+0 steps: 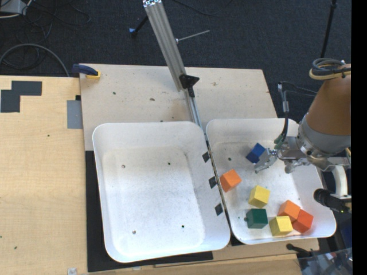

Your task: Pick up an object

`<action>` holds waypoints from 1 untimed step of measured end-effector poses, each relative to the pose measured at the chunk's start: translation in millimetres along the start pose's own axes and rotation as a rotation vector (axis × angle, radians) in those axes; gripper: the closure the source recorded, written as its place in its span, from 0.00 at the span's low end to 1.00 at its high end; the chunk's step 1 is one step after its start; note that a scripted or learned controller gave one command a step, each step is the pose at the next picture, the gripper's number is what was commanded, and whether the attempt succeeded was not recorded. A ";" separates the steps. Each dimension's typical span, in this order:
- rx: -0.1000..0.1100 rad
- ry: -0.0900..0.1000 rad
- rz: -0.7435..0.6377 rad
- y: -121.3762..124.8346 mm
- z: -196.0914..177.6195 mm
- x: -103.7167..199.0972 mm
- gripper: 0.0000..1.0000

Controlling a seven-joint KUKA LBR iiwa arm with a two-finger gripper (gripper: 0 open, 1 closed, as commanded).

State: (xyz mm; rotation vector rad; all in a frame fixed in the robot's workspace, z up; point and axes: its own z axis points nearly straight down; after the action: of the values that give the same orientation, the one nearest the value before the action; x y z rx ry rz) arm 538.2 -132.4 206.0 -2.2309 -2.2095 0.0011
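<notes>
Even, diffuse light falls from overhead, bright enough to read colours clearly. The two white bins are the brightest areas and come close to washing out, with little surface detail across their floors. Shadows are soft and short: the blocks cast faint dark edges toward 6 o'clock. The dark floor toward 12 o'clock falls into murk. The whole picture is slightly soft and grainy, with small details smeared; straight edges stay straight out to the borders.

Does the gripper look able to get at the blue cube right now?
Probably yes. The gripper sits right beside the blue cube in the right bin, and no other block crowds the cube.
</notes>
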 end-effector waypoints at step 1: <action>-0.008 -0.002 -0.011 -17.8 -105.6 0.2 0.00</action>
State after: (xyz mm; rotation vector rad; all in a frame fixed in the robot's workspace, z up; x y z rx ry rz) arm 520.6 -132.1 311.7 -2.2236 -2.2262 -0.0051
